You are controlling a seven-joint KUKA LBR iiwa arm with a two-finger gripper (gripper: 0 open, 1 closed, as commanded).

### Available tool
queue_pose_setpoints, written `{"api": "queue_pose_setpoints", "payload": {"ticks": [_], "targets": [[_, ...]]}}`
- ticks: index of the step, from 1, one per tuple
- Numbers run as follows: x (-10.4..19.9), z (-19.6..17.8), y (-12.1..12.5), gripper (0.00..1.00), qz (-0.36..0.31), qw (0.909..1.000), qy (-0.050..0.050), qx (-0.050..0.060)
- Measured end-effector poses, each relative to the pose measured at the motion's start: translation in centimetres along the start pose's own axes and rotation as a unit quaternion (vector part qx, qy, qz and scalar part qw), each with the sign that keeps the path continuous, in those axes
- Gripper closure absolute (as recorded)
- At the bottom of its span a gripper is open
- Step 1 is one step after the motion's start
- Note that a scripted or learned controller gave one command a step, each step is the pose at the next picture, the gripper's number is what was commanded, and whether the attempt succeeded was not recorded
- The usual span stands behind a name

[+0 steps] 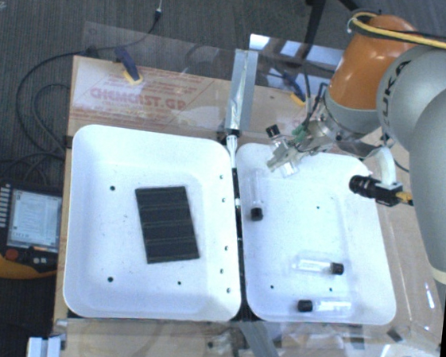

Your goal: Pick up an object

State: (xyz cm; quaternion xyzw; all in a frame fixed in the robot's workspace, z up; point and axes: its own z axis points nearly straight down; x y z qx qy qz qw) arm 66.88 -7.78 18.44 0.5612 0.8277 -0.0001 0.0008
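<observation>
The gripper (283, 158) hangs over the right bin's (374, 255) far edge — its state cannot be told. Three clear tubes lie there: left wall (255, 197), middle (319, 265), near edge (324, 307).

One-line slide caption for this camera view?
KUKA arm's gripper hovers over the right bin's far edge above three clear black-capped tubes; a dark ridged block lies in the left bin.

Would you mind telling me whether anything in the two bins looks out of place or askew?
Nothing looks spilled or damaged. The dark ridged slab lies tilted in the left bin. Three clear tubes with black caps lie scattered at different angles in the right bin, below the gripper.
</observation>
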Motion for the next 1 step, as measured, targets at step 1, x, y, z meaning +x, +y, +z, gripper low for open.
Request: {"api": "queue_pose_setpoints", "payload": {"ticks": [1], "targets": [[5.42, -3.74, 2.12, 1.0, 0.011, 0.9999, 0.0, 0.001]]}}
